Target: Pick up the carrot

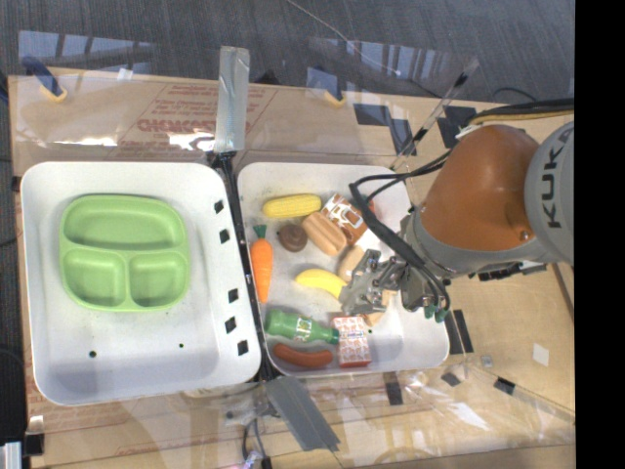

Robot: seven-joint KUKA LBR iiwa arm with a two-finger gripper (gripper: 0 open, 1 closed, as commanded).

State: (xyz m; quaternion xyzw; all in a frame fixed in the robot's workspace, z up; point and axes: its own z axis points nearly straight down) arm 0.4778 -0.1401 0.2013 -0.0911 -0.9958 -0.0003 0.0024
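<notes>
Your carrot (261,269) by the right bin's (420,345) left wall, gripper (363,288) low beside the banana (321,281), green tray (123,251) in left bin (59,360).

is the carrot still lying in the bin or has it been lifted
Lying in the bin. The carrot rests flat on the right bin's floor beside its left wall, green top pointing away, apart from the hand.

The carrot (262,269), orange with a green top, lies lengthwise well left of the gripper (363,286), untouched, leaf end pointing away.
</notes>
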